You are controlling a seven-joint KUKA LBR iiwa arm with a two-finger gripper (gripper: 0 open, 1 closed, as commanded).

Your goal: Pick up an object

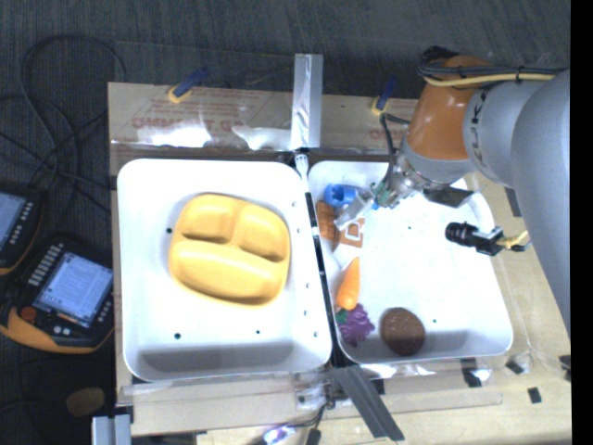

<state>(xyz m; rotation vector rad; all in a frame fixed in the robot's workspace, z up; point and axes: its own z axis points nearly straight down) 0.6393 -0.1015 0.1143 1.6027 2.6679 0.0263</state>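
The right bin [454, 290] holds several small things. A blue toy [337, 195] lies at its far left corner, with a brown-orange piece [324, 221] against the left wall just below it. A small white and orange block [353, 235] sits beside them. An orange carrot [347, 284] lies lower down, with a purple cluster [355, 324] and a brown ball [402, 330] near the front wall. My gripper [363, 209] reaches down and left from the orange wrist band. Its tip is low, between the blue toy and the white and orange block.
The left bin [148, 327] carries a large yellow sectioned plate [230, 247]. A metal divider strip [307, 100] runs between the bins at the back. The right half of the right bin is bare white floor.
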